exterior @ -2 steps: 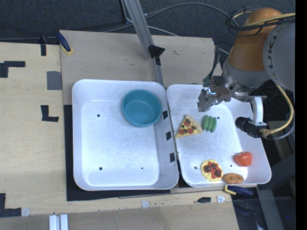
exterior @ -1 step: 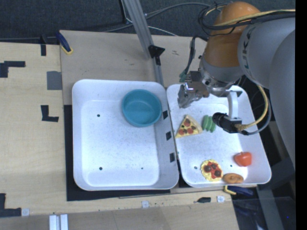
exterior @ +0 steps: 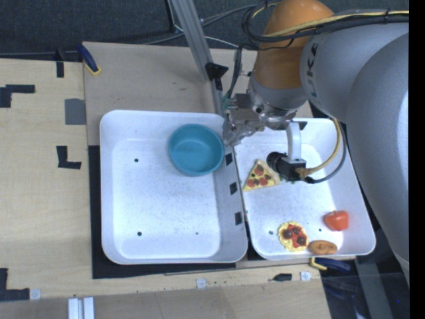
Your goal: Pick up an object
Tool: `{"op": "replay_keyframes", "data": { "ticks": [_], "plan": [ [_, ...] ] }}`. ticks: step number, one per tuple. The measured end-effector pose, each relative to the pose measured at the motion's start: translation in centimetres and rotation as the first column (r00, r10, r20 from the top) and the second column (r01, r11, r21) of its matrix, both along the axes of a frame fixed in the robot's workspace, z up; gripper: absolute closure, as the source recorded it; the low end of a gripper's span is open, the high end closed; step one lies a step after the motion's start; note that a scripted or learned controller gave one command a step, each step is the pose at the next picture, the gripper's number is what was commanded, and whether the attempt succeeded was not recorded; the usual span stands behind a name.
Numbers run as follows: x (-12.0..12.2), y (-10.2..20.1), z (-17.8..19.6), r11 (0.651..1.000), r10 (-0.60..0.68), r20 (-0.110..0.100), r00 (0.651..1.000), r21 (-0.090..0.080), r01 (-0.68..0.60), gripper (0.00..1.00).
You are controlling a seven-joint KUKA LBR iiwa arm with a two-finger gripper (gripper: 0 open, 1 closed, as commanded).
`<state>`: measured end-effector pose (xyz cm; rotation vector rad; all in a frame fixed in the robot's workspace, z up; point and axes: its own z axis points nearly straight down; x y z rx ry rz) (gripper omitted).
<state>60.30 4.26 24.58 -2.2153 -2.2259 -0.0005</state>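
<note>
A blue bowl (exterior: 195,149) sits in the far right corner of the left bin (exterior: 133,198). My gripper (exterior: 234,131) hangs over the divider between the two bins, right beside the bowl's right rim; whether it touches the rim is unclear. In the right bin (exterior: 345,178) lie a pizza slice (exterior: 260,176), a small round pizza (exterior: 293,235), a red piece (exterior: 337,220) and a brown ring-shaped piece (exterior: 323,247). The arm's wrist and orange band (exterior: 292,38) cover the far part of the right bin.
A slanted grey pole (exterior: 196,38) rises behind the bins, close to the gripper. A black cable fitting (exterior: 285,166) hangs from the wrist over the right bin next to the pizza slice. Wooden bench surface (exterior: 40,178) lies to the left.
</note>
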Motion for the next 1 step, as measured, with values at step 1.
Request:
{"op": "replay_keyframes", "data": {
  "ticks": [1],
  "plan": [
    [1.17,4.66,0.01,1.0,-0.001,0.0,1.0,0.0,0.001,1.0]
  ]
}}
